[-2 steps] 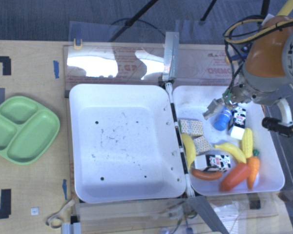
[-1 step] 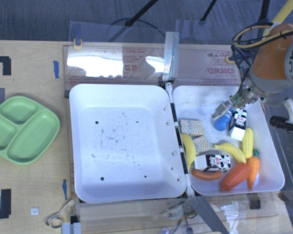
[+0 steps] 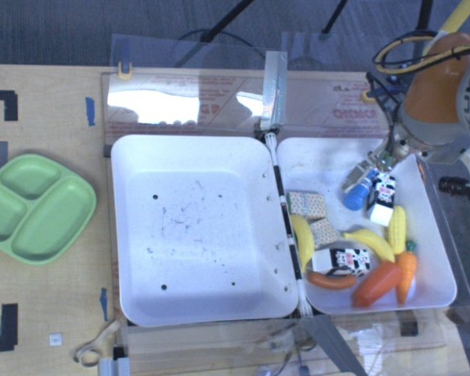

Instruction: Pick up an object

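- Wooden bench under a slanted overhead view, dark floor beyond the far edge; two shallow white bins side by side, clear panels standing behind them.
- Left bin: only dark specks and scuffs on its floor.
- Right bin holds all the toy items, bunched toward its near half.
- Gripper is low over the right bin's far-middle area, arm coming in from the right with its orange band above the wrist.
- Jaw state: cannot tell how far open, fingers blend with the clutter under them.
- Blue cylinder-shaped toy sits right at the gripper tip, touching or just beside it; cannot tell if it is actually pinched.
- Black-and-white cow-patterned block just right of the blue toy.
- Corn cob, two bananas, carrot, red pepper, sausage, second cow-patterned piece, two crackers lie nearer the front.
- Green divided plate on the bench, well left of the bins.
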Robot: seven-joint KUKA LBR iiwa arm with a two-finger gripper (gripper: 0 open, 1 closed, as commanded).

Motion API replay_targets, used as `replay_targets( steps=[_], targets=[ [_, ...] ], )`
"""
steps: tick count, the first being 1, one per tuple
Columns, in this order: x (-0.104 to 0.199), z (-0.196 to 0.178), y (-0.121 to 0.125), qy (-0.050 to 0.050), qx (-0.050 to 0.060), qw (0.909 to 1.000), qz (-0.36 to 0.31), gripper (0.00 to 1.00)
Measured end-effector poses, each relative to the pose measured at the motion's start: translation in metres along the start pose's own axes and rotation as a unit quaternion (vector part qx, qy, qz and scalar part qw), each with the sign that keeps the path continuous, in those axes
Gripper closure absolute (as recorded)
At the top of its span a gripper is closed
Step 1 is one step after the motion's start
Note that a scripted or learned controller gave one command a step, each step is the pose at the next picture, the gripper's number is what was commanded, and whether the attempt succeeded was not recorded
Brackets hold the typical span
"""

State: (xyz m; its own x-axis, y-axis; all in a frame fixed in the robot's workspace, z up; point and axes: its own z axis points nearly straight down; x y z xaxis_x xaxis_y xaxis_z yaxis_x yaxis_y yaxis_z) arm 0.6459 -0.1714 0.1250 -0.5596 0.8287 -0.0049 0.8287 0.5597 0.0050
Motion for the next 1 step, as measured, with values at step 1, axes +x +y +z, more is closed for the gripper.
replay_targets(
  steps=[1],
  targets=[
    [-0.0152, -0.0570, 0.0181, 0.000, -0.001, 0.9965, -0.084, 0.00]
  ],
)
